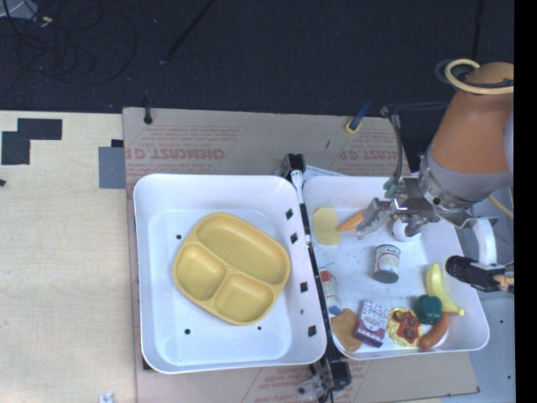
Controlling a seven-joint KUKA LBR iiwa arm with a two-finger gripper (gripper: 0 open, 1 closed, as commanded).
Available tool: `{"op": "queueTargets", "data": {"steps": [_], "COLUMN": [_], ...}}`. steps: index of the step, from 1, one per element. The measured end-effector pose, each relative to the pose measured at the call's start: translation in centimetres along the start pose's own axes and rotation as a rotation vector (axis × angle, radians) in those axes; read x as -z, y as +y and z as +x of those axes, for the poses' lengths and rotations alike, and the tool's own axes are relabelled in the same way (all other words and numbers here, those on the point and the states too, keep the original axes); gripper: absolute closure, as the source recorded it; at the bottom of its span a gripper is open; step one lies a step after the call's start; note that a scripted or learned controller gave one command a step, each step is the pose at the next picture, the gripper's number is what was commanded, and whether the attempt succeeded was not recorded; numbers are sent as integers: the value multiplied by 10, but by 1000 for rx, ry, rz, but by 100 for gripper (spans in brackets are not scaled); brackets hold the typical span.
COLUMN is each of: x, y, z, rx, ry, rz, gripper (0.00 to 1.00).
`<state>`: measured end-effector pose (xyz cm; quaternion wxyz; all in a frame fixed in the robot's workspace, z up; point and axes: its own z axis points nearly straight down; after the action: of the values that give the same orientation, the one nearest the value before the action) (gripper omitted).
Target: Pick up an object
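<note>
Dark floor beyond, pale bench below, cardboard sheet (210, 141) under two white bins. Left bin (159, 309) given over to a yellow divided tray (231, 267), lying flat near the middle. Right bin (470, 334) crowded with the small pickable things, likely scattered loose so the arm (474, 141) can try any of them. Arm reaching in from the right, orange band over grey wrist, gripper (394, 217) hanging above the bin's upper middle; whether spread or closed, cannot tell, metal parts blurring together there. Nothing seen between the fingers. Just left of it a yellow cup (326, 225) and an orange carrot (352, 221); just below, a small can (387, 263), upright. Further down a banana (436, 285), a green pepper (428, 309), a purple packet (372, 321), a sausage (435, 334). Items along the bin's left wall hard to name, too small
</note>
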<state>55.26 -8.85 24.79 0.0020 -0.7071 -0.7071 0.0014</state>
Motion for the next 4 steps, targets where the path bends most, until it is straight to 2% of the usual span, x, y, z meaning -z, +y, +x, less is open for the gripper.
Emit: {"op": "queueTargets", "data": {"steps": [1,2,3,4], "x": [-71,-160,-160,-149], "y": [5,-8,45,46], "z": [-50,-68,-56,-57], "rx": [-2,-1,0,-3], "ry": [0,1,0,2], "rz": [0,-3,-2,-3], "gripper": [0,0,0,100]}}
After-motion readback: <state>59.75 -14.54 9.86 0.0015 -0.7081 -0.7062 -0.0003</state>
